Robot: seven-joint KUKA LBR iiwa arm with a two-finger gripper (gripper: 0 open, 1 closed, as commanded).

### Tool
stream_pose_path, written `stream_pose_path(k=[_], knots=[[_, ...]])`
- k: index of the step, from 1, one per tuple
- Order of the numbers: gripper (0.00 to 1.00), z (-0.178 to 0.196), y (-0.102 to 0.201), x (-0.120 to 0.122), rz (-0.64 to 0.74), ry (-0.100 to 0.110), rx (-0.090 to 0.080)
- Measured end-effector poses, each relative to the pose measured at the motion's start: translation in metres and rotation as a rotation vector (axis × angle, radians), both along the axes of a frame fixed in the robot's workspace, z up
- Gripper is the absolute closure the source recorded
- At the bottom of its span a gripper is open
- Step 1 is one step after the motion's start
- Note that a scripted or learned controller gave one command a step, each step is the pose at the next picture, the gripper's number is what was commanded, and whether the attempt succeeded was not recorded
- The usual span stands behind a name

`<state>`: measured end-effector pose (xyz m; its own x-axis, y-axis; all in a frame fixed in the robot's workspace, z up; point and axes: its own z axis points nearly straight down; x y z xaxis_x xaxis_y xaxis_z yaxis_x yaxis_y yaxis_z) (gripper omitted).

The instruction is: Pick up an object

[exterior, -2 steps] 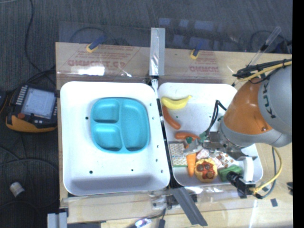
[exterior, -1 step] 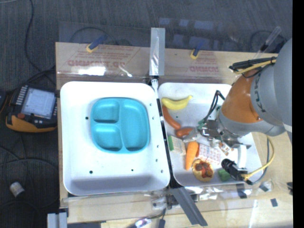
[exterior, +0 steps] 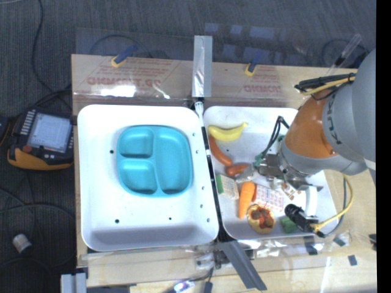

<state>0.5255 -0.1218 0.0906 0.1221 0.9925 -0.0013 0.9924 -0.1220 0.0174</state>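
The arm (exterior: pixel 330 127) reaches in from the right over the right bin (exterior: pixel 269 116), its grey and orange bulk covering much of that bin's right half. The tool (exterior: pixel 276 171) hangs low among cables and metal parts; whether it is open or closed is impossible to tell from here. Just to its left lie the objects: a banana (exterior: pixel 227 131) at the far end, a long orange-red piece (exterior: pixel 220 153) along the wall between the bins, a carrot (exterior: pixel 245 199), and a round brownish fruit (exterior: pixel 261 218) too blurry to name. A green item (exterior: pixel 288 224) near the front is partly hidden. The left bin (exterior: pixel 98 182) holds a blue divided plate (exterior: pixel 154 160).
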Motion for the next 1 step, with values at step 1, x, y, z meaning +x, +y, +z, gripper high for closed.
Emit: stream_pose_path(k=[1], knots=[[1.0, 0.0093, 0.0018, 0.0003, 0.002, 0.002, 0.004]])
